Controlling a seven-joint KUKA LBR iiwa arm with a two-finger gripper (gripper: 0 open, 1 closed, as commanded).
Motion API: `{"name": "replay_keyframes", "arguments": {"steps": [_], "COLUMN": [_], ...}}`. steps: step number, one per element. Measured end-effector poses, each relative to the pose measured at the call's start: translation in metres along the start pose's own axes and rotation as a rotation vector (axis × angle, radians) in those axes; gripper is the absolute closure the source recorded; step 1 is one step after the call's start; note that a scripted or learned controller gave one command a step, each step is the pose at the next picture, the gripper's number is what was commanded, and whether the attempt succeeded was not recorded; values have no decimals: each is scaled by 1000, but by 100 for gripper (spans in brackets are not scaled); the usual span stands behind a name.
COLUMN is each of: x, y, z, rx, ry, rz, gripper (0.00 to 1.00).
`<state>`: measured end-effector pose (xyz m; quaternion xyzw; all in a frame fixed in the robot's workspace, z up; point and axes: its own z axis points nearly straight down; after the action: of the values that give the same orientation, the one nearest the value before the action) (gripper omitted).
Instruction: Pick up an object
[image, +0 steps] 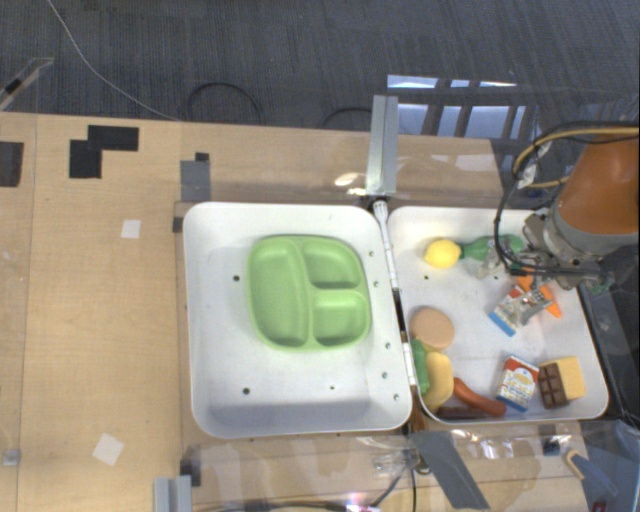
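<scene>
Gripper (528, 290): seen low over the right bin, near its far right part, beneath the grey wrist; whether it is wide, narrow or closed on something cannot be told, since the arm covers it from above.
Arm (600, 200): reached in from the right, its orange band seen above the grey wrist, with dark and yellow cables looped beside it.
Small packet (510, 315): a blue and white item lying just below the gripper, touching or nearly touching it; contact cannot be judged.
Orange piece (545, 303): lying just beside the packet, at the gripper's right.
Green item (478, 250): partly hidden behind the wrist, near the bin's far edge.
Yellow lemon (442, 253): lying left of the green item, well apart from the gripper.
Tan round disc (433, 326): lying near the bin's left wall.
Sausage (472, 399): lying at the near edge, beside a yellow-green piece (432, 368).
Small carton (517, 384): standing at the near right, just beside a brown and yellow block (560, 380).
Right bin (470, 300): white and shallow, holding all the loose objects.
Left bin (215, 330): white, holding a green divided plate (308, 291) at its middle.
</scene>
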<state>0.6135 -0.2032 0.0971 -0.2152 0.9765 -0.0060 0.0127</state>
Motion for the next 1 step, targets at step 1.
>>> {"name": "replay_keyframes", "arguments": {"steps": [1], "x": [10], "y": [2], "z": [-1], "rx": [2], "ry": [-5], "rz": [18], "gripper": [0]}}
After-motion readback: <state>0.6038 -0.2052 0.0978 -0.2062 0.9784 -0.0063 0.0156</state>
